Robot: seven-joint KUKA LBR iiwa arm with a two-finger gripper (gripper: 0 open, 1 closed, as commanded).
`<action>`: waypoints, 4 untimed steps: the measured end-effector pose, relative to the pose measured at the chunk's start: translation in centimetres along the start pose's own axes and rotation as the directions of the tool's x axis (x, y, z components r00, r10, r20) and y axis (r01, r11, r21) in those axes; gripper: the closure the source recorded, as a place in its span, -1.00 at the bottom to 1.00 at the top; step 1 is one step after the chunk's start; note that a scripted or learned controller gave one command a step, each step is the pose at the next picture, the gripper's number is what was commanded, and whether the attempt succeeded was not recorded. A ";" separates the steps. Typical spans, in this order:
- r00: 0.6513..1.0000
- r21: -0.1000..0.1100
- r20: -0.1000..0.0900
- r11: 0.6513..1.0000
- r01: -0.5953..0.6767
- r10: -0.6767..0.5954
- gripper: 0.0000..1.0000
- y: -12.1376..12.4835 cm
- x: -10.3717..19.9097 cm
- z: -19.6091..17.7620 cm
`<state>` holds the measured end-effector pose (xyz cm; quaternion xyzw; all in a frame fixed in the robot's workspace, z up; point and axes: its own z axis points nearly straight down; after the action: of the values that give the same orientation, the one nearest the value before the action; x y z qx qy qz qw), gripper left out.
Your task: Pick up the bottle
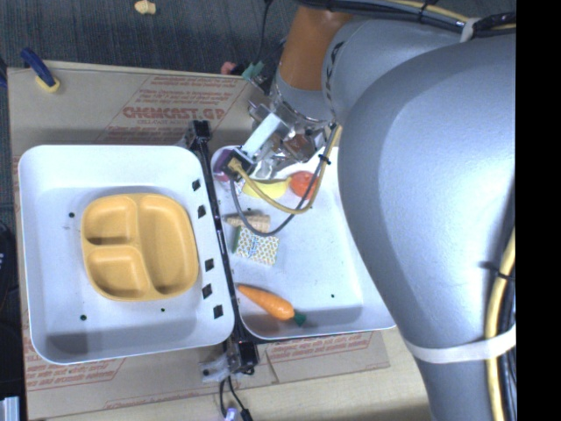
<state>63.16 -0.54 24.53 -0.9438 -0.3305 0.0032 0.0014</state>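
My gripper (279,152) hangs low over the back of the right bin (337,270), above a cluster of small things. The wrist and cables cover its tips. Under and beside it lie a yellow curved piece (266,189), a red round piece (302,182) and a purple piece (224,167) against the bin's left wall. A small pale object (237,222), possibly the bottle, lies a little nearer the front, apart from the gripper. I cannot tell for sure which of these is the bottle.
A patterned square pad (257,247) and an orange carrot (266,302) lie in the front half of the right bin. The left bin (44,235) holds a yellow divided plate (138,244). The big grey arm (421,191) covers the right bin's right side.
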 end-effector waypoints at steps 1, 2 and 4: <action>0.985 0.001 0.000 0.985 -0.171 0.171 1.00 -6.1 -4.7 -1.3; 0.893 0.001 -0.002 0.893 -0.450 0.450 1.00 -13.1 -2.6 5.2; 0.980 0.000 0.000 0.980 0.199 -0.199 1.00 -17.6 -6.0 -3.0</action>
<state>47.54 9.51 27.60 -0.9060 -0.4233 0.0032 0.0017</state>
